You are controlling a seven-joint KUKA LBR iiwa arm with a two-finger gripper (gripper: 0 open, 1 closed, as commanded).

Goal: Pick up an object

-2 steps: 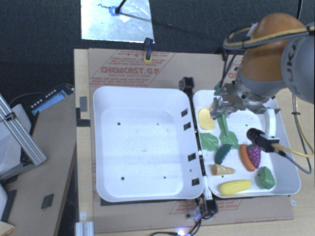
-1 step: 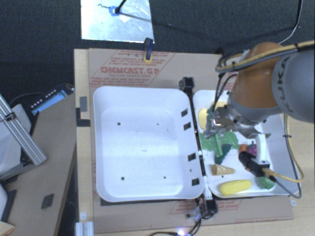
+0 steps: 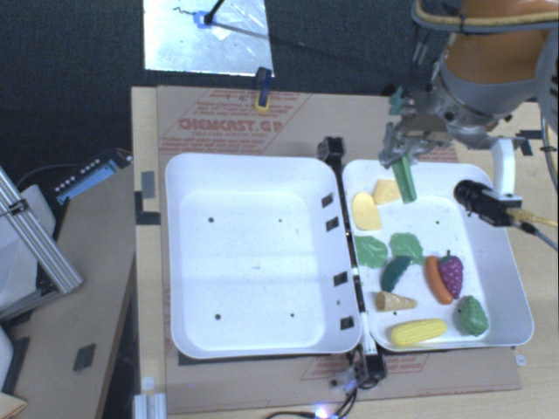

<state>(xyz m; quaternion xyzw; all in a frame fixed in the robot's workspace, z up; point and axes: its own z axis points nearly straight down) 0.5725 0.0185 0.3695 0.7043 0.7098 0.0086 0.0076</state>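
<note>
Two white bins sit side by side on the table (image 3: 103, 234), both on one cardboard sheet (image 3: 234, 122). The left bin (image 3: 253, 251) touches the right bin (image 3: 502, 260) along the latter's left wall.

One hand (image 3: 402, 157) hangs over the right bin's far left corner. Its fingers are pinched on the top end of one green stick (image 3: 406, 186). The stick hangs tilted, with its lower end just above the bin floor by the far wall.

Ten things lie in the right bin:
- One yellow wedge (image 3: 385, 191) is in the far left corner, just beside the stick's lower end.
- One pale yellow lump (image 3: 367, 212) is near the left wall, touching the wedge.
- Two green leaves sit in the bin's middle. One leaf (image 3: 371, 251) is closer to the left wall and the other leaf (image 3: 407, 245) is beside it.
- One dark teal piece (image 3: 395, 274) is in the middle, touching the second leaf.
- One orange carrot (image 3: 437, 280) and one bunch of purple grapes (image 3: 451, 274) lie against each other, right of centre.
- One tan cone (image 3: 395, 301) is near the left wall, toward the near side.
- One yellow corn cob (image 3: 417, 330) lies along the near wall.
- One green broccoli (image 3: 472, 316) is in the near right corner.
</note>
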